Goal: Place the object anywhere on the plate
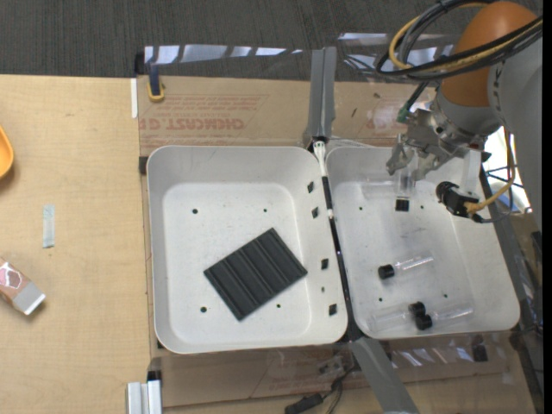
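Two small clear plastic tubes with black caps lie on the floor of the right-hand shallow white bin [483, 317], towards its near side: one tube [407, 266] lies at a slant with its cap at its left end, and the other tube [423, 316] lies closer to the near rim, well apart from the first. A third small black-capped piece [401, 203] shows further back in the same bin, directly below the two-finger gripper [405, 176]; whether it hangs from the gripper or rests on the bin floor cannot be told. Nor can it be told whether the claw is clenched or released, as its tip is small and cluttered against the white bin. The dark grey ribbed rectangular plate [255, 273] lies flat in the left-hand white bin [164, 231], turned at an angle to the walls, near the bin's middle and well apart from all the tubes. The grey arm with its orange band [483, 50] reaches in over the far right corner of the right bin, with yellow and black cables [431, 33] looping above it. Both bins rest on brown cardboard [233, 115] with red printing, a grey metal bar [323, 93] running back from the gap between them. On the wooden bench [69, 145] to the left lie a small grey strip [47, 227] and a red-and-white packet [19, 286].
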Tool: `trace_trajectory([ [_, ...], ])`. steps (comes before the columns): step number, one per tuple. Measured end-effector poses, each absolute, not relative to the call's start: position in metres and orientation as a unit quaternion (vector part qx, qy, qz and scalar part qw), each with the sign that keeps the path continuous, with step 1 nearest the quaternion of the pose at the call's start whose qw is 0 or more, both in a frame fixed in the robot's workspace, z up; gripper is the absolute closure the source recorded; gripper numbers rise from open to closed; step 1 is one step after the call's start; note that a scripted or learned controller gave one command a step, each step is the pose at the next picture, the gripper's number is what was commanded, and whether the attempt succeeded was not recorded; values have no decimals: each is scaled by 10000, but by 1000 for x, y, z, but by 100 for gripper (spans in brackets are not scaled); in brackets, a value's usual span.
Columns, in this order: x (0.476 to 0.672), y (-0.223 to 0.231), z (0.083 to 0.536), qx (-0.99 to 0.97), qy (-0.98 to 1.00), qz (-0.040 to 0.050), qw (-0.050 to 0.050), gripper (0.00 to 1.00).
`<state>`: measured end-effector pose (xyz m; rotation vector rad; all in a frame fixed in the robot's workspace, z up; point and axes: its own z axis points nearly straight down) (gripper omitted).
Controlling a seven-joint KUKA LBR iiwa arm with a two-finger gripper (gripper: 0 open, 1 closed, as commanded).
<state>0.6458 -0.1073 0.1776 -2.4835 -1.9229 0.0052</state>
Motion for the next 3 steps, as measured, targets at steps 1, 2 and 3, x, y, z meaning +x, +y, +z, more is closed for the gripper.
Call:
trace_trajectory([
  [1,622,-5,215,-7662,-6426,16,4,100],
  [2,571,11,190,-7564,-6541,23,8,100],
  [3,491,40,191,-6542,-7563,19,12,100],
])
